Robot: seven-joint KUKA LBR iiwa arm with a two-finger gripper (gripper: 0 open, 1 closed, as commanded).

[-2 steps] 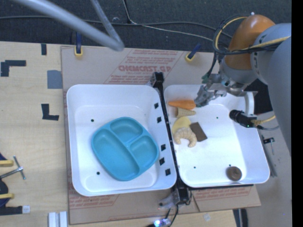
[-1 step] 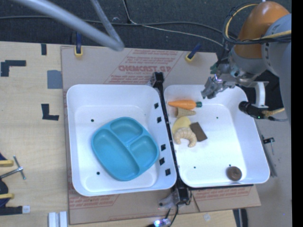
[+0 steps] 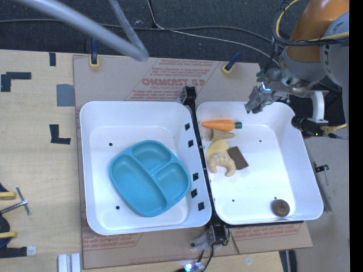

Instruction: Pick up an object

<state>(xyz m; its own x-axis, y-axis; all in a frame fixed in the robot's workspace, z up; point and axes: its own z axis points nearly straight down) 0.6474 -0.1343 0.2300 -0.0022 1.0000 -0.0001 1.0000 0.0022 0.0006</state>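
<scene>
Nearest me, at about five o'clock in the right bin (image 3: 300, 169), a small brown round piece (image 3: 280, 208) sits alone by the front wall, well apart from everything else. To its left the left bin (image 3: 91, 152) holds a blue divided plate (image 3: 150, 177) lying flat at roughly eight o'clock on the bench. Further back, near the divider between the bins, there is a tight huddle: a pale croissant-like piece (image 3: 223, 163) touching a dark brown block (image 3: 237, 158), a yellow piece (image 3: 217, 147) just behind them, and beyond that an orange carrot (image 3: 219, 126) lying crosswise with its green end pointing to three o'clock. Farthest off, at about one o'clock, the gripper (image 3: 260, 100) hangs over the back rim of the right bin, holding nothing; it is too small and dark for me to tell how far apart it stands. If I were choosing, the carrot is the nearest to it and has free space on its far side, so closing across its narrow width from straight above looks the safest grab. The clustered pieces would likely shove each other about, and the round one might roll.
</scene>
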